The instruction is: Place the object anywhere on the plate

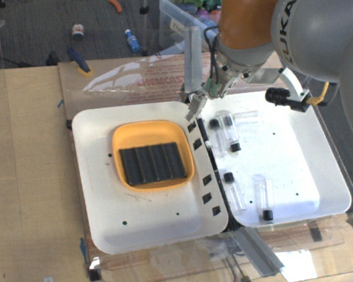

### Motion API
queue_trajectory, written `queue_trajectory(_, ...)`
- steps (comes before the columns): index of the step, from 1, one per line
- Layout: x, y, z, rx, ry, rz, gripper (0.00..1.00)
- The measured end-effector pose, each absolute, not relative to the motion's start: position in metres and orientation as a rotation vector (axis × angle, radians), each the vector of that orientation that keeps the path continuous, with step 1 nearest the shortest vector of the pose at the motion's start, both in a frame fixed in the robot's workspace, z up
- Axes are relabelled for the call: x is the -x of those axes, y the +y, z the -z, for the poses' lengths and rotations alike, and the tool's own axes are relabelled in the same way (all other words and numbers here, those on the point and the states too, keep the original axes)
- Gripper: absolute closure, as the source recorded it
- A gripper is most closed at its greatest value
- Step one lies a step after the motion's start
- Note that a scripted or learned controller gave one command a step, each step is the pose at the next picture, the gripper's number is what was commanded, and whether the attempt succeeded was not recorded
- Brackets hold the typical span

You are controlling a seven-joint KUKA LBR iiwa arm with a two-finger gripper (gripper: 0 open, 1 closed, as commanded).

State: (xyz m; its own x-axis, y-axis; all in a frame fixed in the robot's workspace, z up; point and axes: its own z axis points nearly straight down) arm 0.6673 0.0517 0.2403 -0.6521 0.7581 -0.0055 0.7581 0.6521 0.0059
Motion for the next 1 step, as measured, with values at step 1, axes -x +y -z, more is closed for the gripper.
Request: queue_trajectory(1, -0.665, 0.0621, -0.2462, -1.26, 2.869, -0.006, 0.0)
